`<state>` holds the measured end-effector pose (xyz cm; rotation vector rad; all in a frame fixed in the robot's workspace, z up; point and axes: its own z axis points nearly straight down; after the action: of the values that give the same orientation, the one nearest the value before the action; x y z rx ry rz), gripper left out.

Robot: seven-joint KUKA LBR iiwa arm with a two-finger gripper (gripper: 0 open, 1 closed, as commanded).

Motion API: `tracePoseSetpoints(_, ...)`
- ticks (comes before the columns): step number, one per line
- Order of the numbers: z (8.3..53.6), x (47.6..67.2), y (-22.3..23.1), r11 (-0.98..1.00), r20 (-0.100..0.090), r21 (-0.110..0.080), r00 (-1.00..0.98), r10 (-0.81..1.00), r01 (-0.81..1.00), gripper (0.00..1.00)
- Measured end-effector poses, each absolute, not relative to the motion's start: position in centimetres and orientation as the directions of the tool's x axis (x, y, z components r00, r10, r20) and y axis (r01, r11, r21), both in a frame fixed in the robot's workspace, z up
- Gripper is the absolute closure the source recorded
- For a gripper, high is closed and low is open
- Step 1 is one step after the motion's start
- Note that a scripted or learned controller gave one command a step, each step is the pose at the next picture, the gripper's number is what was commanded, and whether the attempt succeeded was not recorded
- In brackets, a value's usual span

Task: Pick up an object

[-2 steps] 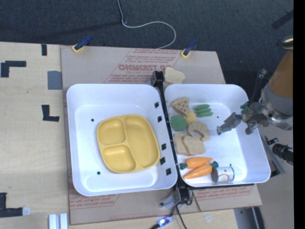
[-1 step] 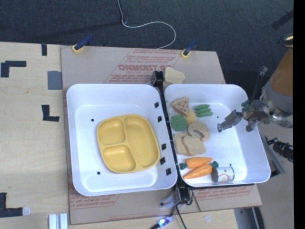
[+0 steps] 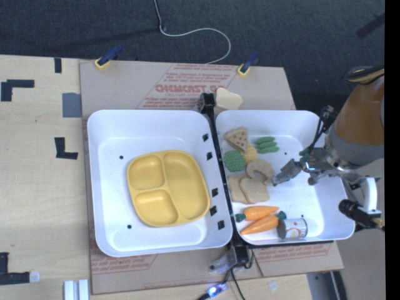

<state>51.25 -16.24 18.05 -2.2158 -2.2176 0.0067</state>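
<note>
Dark carpet behind, wooden table with a cardboard sheet clamped on top, 2 white bins side by side. Left bin carries 1 yellow 3-compartment plate. Right bin carries all the toy food.

End effector sits low over the right bin's middle, reaching in from the right, tip pointing left and slightly toward the near edge. Cannot tell whether it is apart or together (too dark and small), and nothing is visibly in it.

Key relation: the nearest candidates lie just left of the tip. The tan bread-like slice is almost touching it; a second slice lies just beside that, nearer the camera. Further left, against the divider, are the green round piece and the pizza wedge. Green bean pods lie toward the far wall, above the tip in view.

Other option: the 2 carrots, long axis roughly left-right, near the front wall, with a small can lying on its side just right of them. Both are well toward the camera from the tip.

My read: shortest move is a small shift left and down onto the slice. It's flat, so grip looks marginal. Carrots look easier to pinch across their short axis, but need a longer move.
</note>
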Motion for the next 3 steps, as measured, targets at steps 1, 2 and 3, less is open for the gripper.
tracePoseSetpoints(1,12.0,50.3,-16.3,0.000,0.002,-0.007,0.000,1.000,1.000,0.00)
tracePoseSetpoints(2,8.6,50.4,-16.3,-0.001,0.001,0.000,0.001,1.000,1.000,0.00)
tracePoseSetpoints(3,9.8,50.6,-16.3,0.001,0.000,0.004,-0.001,1.000,1.000,1.00)
